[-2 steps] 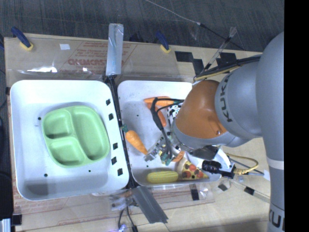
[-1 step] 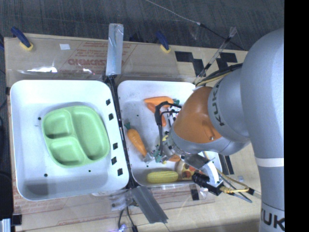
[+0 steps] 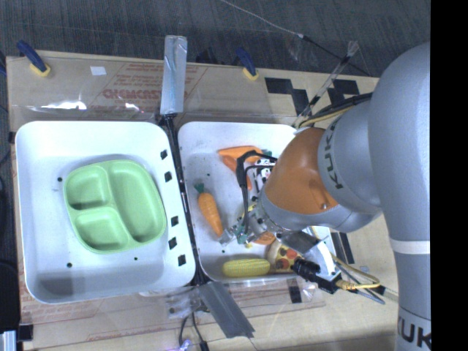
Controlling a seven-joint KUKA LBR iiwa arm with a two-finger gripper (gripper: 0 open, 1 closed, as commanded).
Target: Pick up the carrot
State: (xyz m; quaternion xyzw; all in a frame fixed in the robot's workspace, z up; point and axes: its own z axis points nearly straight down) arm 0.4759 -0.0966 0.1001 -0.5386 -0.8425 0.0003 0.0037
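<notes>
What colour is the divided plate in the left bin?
Light green, seen in the camera view: the plate sits in the left bin.

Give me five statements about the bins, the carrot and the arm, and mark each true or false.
1. The carrot lies in the right bin. True.
2. The green plate sits in the same bin as the carrot. False: it is in the left bin.
3. The carrot is between the pincer's fingers. False: it lies on the bin floor, apart from the pincer.
4. A yellow corn cob lies near the right bin's front edge. True.
5. The green plate has one compartment. False: it has three.
</notes>
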